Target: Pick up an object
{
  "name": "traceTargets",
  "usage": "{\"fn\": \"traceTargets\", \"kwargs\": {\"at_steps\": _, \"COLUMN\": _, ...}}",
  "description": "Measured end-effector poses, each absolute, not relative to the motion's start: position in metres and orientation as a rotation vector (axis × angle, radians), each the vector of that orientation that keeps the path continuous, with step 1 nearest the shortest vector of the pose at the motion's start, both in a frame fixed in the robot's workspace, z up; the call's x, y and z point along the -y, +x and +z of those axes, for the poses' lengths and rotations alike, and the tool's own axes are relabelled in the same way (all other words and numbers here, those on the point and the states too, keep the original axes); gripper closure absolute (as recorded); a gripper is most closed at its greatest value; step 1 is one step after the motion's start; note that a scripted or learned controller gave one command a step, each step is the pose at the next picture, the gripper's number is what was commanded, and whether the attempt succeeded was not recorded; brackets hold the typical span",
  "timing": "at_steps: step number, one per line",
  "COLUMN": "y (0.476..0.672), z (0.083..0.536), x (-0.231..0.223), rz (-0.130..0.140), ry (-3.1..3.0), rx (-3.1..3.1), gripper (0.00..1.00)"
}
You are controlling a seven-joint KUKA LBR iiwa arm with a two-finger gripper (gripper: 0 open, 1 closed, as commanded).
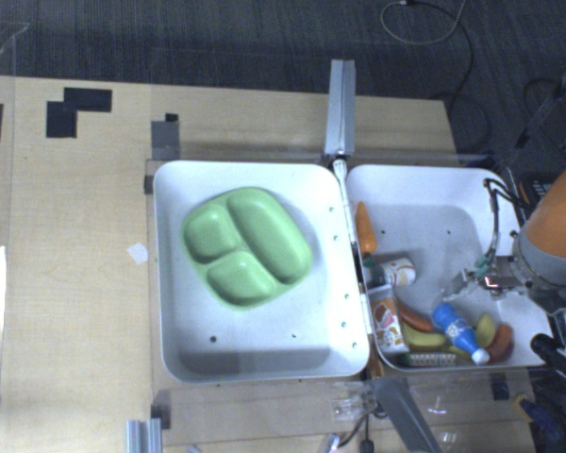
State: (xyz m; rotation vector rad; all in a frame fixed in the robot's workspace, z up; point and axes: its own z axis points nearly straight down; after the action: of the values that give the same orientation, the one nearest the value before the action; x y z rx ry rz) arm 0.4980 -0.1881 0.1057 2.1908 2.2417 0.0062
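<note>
Bottle: one blue bottle (pixel 456 328) is laid diagonally, white cap pointed lower right.
Pincer: pincer (pixel 483 279) state cannot be told.
Tray: one green three-compartment tray (pixel 249 245).

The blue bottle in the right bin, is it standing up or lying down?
Lying down. The blue bottle lies on its side on the floor of the right bin, its white cap toward the bin's near edge.

Lighting even, fairly bright, overhead. Left bin (pixel 255 357) shows soft shadow along near wall; green tray (pixel 248 245) has mild sheen, no hard glare. Faint reflections on table (pixel 66 281) at left edge. My arm (pixel 557 225) at right blurred, soft focus. Overall img slightly grainy, low res.
</note>
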Motion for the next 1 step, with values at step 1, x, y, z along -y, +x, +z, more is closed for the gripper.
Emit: {"fn": "traceTargets", "kwargs": {"at_steps": 1, "y": 0.5000, "z": 0.1166, "x": 0.1878, "rz": 0.010, "ry": 2.187, "rx": -2.240, "gripper": 1.00}}
